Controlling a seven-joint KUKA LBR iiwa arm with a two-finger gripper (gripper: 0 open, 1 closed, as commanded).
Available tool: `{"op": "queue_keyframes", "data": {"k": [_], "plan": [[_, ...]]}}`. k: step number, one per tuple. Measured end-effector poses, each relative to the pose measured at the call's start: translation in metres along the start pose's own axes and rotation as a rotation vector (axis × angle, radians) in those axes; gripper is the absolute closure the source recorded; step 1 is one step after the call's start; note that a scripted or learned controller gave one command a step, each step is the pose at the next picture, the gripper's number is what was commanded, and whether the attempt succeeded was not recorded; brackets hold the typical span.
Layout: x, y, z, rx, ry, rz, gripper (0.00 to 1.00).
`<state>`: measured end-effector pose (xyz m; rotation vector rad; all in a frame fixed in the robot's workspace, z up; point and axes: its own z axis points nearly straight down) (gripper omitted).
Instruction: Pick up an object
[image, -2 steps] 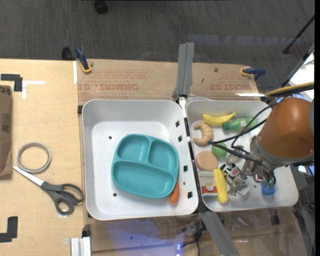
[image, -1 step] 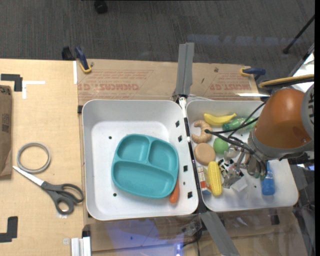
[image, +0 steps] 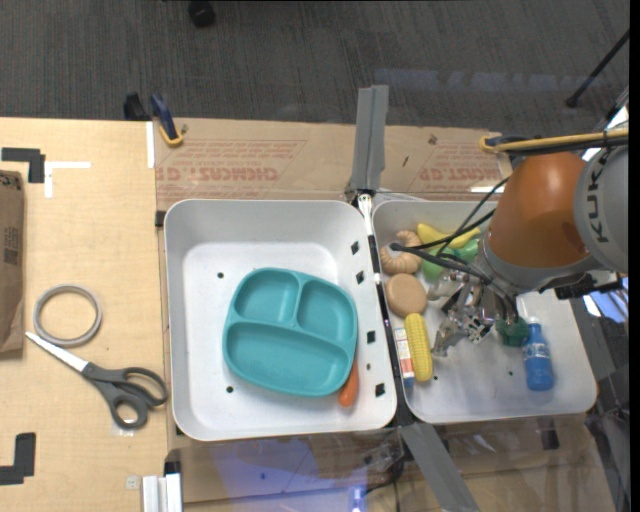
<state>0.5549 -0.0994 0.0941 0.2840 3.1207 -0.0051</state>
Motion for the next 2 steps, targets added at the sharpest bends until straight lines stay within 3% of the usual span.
{"op": "queue_keyframes", "data": {"k": [1,2], "plan": [[0.039,-0.012,0.002,-0.001,0.007,0.161,0.0],[-0.085,0.0,0.002,-0.002,0.004,0.157,0.0]]}}
